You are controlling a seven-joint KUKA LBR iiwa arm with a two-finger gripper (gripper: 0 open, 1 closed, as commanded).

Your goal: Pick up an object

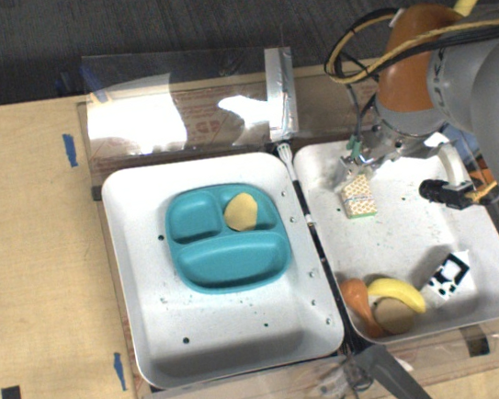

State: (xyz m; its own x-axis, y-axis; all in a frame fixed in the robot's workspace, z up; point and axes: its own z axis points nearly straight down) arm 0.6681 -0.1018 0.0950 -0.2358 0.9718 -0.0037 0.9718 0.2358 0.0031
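- Checkered block is seen in the right bin, near its far-left corner, long axis running roughly near-to-far.
- Gripper is positioned just above it; finger state cannot be told.
- Banana is curved along the near wall.

Two bins sit side by side on a bench. The left bin holds a divided tray, with a small round item in the tray's far right compartment. In the right bin, a small block lies at the far left, just below the gripper. A banana rests at the near left corner, a tag just to its right.
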